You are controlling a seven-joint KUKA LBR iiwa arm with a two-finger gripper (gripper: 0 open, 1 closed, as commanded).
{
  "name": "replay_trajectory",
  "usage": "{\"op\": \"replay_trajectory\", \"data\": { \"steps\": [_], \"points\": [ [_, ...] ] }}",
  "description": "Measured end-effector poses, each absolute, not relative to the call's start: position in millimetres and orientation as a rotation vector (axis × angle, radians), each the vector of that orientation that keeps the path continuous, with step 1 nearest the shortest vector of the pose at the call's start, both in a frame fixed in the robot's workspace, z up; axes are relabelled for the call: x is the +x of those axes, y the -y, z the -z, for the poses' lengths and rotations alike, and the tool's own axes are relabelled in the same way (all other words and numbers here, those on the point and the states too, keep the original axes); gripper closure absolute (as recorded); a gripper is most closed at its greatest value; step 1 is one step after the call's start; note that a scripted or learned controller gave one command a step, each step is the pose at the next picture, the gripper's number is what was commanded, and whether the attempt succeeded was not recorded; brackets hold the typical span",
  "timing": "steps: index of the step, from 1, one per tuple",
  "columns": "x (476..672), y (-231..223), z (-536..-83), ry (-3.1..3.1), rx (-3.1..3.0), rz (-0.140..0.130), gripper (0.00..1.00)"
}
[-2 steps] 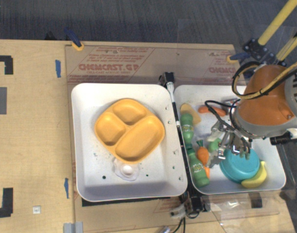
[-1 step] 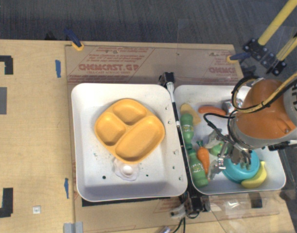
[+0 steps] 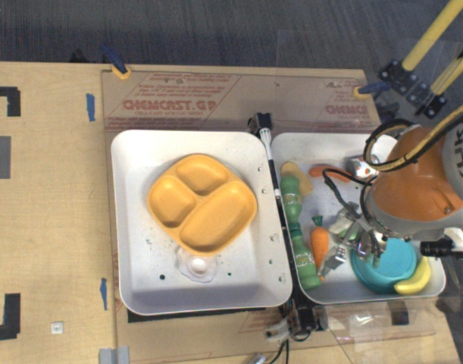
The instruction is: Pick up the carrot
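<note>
1. The carrot (image 3: pixel 320 243) lies in the right bin (image 3: pixel 333 294), just right of the green bottle (image 3: pixel 295 226).
2. The gripper (image 3: pixel 345 246) hovers beside the carrot; its grip I cannot tell.

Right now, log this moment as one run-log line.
gripper: over right bin, beside carrot | carrot: lying in bin, not lifted | yellow tray: left bin

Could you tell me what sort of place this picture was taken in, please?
Probably a robotics lab bench: a grey and orange robot arm reaches over two shallow white plastic bins, which sit on a cardboard sheet clamped to the wooden bench.
</note>
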State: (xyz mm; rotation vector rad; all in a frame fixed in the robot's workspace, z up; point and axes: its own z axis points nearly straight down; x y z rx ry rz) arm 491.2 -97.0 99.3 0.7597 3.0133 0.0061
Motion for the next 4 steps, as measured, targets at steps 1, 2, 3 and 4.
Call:
{"op": "replay_trajectory", "data": {
  "steps": [1, 2, 3, 4],
  "points": [
    [507.5, 100.2, -90.8, -2.839, 1.311, 0.011, 0.00],
    [485.7, 100.0, -90.6, -2.665, 1.626, -0.008, 0.00],
    [487.7, 99.3, -102.2, -2.662, 1.619, -0.012, 1.00],
    [490.9, 31.3, -184.4, -2.214, 2.230, -0.001, 1.00]
  ]
}}
